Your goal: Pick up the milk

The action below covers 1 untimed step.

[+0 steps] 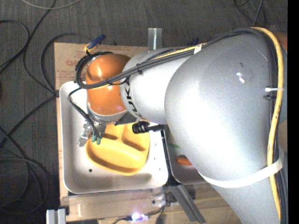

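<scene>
Milk cannot be placed from here. The gripper (91,135) hangs at the near rim of a yellow tray (122,155); whether it is apart or together cannot be told. Above it, the arm (154,97) bears partial "KU" lettering.

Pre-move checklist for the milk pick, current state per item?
1. Milk located: cannot tell. Nothing in the camera view reads as milk; the arm covers much of both bins.
2. Gripper position: ok. It sits low in the left bin, at the left edge of the yellow tray.
3. Something held: cannot tell from this angle.
4. Collision margin: not ok. The gripper appears to be at or touching the tray's rim.
5. Right bin contents: cannot tell. A small orange object peeks out under the arm; the rest is hidden.
</scene>
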{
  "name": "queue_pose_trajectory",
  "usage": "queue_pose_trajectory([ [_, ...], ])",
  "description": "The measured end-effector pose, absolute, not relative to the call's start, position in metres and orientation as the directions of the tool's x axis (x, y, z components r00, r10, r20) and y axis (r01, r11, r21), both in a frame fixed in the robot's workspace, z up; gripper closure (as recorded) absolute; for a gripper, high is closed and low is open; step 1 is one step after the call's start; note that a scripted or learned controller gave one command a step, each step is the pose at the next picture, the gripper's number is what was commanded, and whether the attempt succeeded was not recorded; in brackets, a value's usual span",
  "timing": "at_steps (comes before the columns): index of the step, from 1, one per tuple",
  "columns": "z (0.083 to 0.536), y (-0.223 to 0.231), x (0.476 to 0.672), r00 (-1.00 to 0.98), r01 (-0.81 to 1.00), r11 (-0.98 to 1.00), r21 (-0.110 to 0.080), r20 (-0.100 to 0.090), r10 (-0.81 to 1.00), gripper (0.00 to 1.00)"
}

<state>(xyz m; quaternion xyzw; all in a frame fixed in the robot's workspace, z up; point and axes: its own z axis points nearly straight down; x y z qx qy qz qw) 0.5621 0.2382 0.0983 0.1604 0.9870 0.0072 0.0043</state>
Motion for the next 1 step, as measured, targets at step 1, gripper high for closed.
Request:
queue_pose_trajectory([
  [1, 0.1806, 0.2341, 0.5435, -1.000, -0.008, 1.000, 0.001, 0.000, -0.008, 1.00],
])
